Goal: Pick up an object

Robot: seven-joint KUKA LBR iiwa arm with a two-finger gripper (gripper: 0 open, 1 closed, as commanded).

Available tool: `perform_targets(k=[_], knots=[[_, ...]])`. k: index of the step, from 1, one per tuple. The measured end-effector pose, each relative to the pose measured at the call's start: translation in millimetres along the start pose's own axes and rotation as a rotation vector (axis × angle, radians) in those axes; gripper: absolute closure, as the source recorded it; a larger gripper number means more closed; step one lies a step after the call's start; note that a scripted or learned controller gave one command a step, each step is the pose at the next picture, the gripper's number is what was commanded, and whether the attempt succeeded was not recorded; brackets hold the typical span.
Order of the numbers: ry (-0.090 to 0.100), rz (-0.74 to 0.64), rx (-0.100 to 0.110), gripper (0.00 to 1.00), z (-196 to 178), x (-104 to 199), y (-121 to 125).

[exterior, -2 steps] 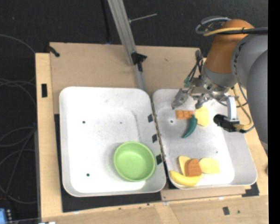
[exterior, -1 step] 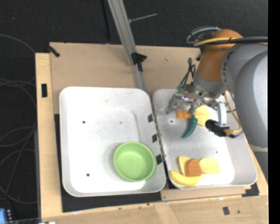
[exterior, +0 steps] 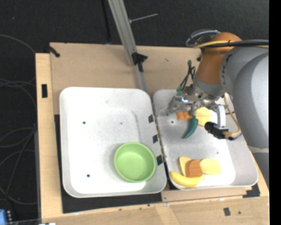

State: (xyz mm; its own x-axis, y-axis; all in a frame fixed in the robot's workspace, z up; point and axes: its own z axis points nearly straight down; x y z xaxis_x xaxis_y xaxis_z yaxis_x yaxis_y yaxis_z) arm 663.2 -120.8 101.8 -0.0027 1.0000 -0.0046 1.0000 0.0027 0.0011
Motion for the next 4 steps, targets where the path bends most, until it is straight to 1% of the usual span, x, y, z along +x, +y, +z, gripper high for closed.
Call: perform_targets(k=[1,2,3,4], knots=[[-0.002,-0.001,-0.004,1.0,-12,-1,1],[0.005,0.002,-0.005,1.0,-65,-5,-6],[0.004,-0.001,-0.007,1.0,-115,-9,4],[0.003,-0.003,-0.008,1.0,-180,-14,5]])
